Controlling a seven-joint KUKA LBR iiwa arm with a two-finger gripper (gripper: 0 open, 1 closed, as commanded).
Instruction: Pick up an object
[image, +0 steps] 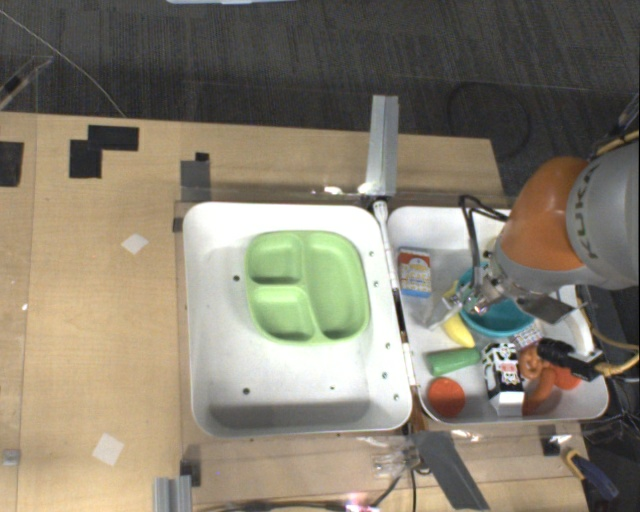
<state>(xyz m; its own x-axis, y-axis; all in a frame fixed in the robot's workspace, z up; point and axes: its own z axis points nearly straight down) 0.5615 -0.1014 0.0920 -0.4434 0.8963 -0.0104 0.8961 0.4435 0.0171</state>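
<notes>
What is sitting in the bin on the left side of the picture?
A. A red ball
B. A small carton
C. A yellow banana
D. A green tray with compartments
D: the green divided tray lies in the left bin; the red ball and small carton are in the right bin.

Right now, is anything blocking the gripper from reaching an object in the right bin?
Nothing visible does. The gripper is already down among the clutter in the right bin, at the teal bowl and the yellow piece. These objects crowd each other closely.
</notes>
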